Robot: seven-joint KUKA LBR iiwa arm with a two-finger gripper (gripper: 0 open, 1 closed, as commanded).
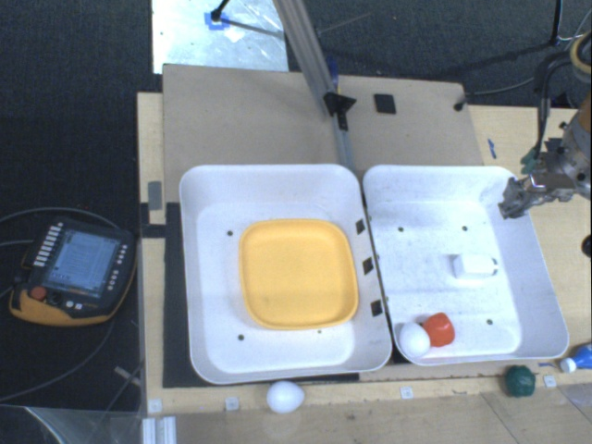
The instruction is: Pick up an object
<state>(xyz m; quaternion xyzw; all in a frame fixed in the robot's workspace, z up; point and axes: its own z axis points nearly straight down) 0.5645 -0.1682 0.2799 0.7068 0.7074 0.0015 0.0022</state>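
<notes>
From the camera above, my hand hangs at the right edge of the desk, just over the far right rim of the right bin. I cannot tell how it stands, and nothing shows in its grip.

The right bin gives me a good deal of open floor. A small white block lies right of its middle, apart from every wall. An orange object sits by the near rim toward the bin's near left corner, touching a white ball that is pressed into that corner. The far half of this bin's floor is bare.

The left bin holds a yellow plate, which takes up most of its floor and leaves a narrow margin along each wall. The two bins meet along a shared edge down the middle of the desk.

Outside the bins, a white egg-shaped object rests on the near edge of the desk below the left bin. A dark green ball sits at the near right corner of the desk, just beyond the right bin's rim. A teach pendant lies on the floor, well off the left edge.
</notes>
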